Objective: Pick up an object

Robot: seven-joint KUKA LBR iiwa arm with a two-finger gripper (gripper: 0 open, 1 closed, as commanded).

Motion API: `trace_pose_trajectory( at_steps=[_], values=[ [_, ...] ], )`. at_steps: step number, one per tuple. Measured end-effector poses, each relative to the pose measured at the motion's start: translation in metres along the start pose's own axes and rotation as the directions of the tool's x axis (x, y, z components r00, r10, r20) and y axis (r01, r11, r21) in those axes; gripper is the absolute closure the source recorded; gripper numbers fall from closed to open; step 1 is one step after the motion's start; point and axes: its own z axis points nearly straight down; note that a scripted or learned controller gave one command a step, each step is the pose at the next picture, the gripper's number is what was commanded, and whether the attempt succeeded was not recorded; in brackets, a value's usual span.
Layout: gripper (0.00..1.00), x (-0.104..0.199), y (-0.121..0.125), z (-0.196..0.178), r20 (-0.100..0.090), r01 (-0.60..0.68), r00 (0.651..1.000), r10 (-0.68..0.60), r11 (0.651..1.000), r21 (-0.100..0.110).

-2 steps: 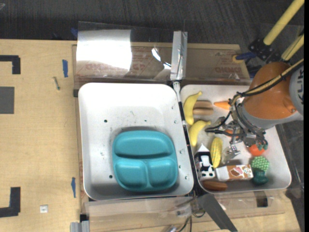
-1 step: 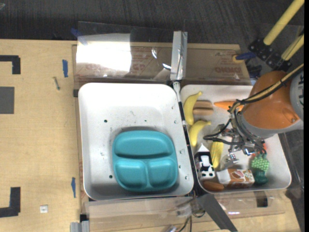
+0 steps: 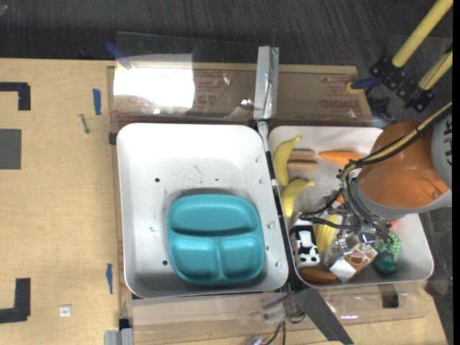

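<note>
— Spread or pressed together, you could not have told: the gripper (image 3: 343,228) had its tip buried in clutter under the orange wrist band, low in the right bin (image 3: 413,239).

— So was I holding anything?

— Nothing showed clamped in it, so you should not have counted a grasp. The likeliest target was the small yellow banana (image 3: 325,234) lying just beside the tip, with a black-and-white cow toy (image 3: 305,246) touching or nearly touching it on its left and a white-and-brown block (image 3: 346,268) just below.

— How should I have handled that step?

— I judged that you needed to come straight down over the banana's middle and close across its narrow width, not along its length. Everything there was packed close, so a slanted approach would probably have nudged the cow toy or the block and rolled the banana away. After closing, a slow straight lift would have shown you whether it came up alone.

— And if that spot was too crowded?

— You had easier picks farther up the same bin: a larger banana (image 3: 287,157) against the divider, and an orange carrot (image 3: 341,155) near the back wall, both with more bare floor around them. The left bin (image 3: 144,164) held a teal divided plate (image 3: 215,246), flat and wide, which I judged a poor fit for a two-finger pinch.
</note>
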Motion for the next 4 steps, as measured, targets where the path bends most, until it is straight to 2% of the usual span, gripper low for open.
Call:
trace_pose_trajectory(
  at_steps=[1, 2, 4],
  values=[
    [0.00, -0.043, -0.002, 0.001, -0.010, 0.196, 0.981, -0.196, 0.981, -0.003],
    [0.00, -0.024, -0.006, 0.001, -0.006, 0.130, 0.992, -0.130, 0.992, -0.005],
    [0.00, -0.026, -0.003, 0.001, -0.007, 0.210, 0.978, -0.210, 0.978, 0.000]
  ],
)
